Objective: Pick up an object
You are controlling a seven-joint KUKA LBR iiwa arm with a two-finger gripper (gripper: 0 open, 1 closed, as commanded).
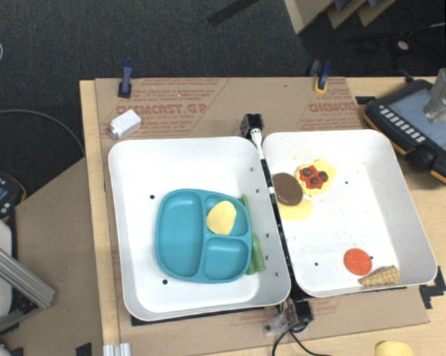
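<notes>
The left bin [135,185] holds a blue divided plate [189,238] with a yellow round piece [222,218] in its upper right compartment. A green strip [253,250] lies along the plate's right side. In the right bin [370,174] lie a brown disc [288,188], a yellow piece under it [298,211], a yellow item with red and dark spots [314,177], an orange-red disc [358,261] and a tan waffle-textured piece [380,276] at the front edge.
Both bins sit on a cardboard sheet [205,100] held by a blue clamp [125,80] and a second clamp [321,76]. A small white block [125,124] lies at the back left. A black tablet-like device [409,125] sits at the right. A yellow object [393,350] lies at the bench front.
</notes>
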